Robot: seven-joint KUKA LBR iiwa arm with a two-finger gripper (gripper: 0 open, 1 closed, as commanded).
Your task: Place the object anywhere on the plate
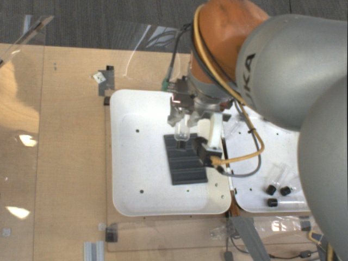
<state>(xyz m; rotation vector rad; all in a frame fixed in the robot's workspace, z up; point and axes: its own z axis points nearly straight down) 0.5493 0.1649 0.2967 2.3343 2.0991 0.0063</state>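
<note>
One end effector [182, 130] over dark ribbed plate [186, 162]; grip state unclear; arm [283, 64] reads "KA".

A robotics lab or test cell is being shown. A pale wooden bench [60, 145] is being used as the work surface, with two shallow white bins [141, 162] being held in place on it by small black brackets [109, 83]. A large grey industrial arm [293, 75] with an orange band [228, 23] is being routed with exposed cables [244, 156], and grey carpet [109, 4] is being seen beyond the bench.
</note>
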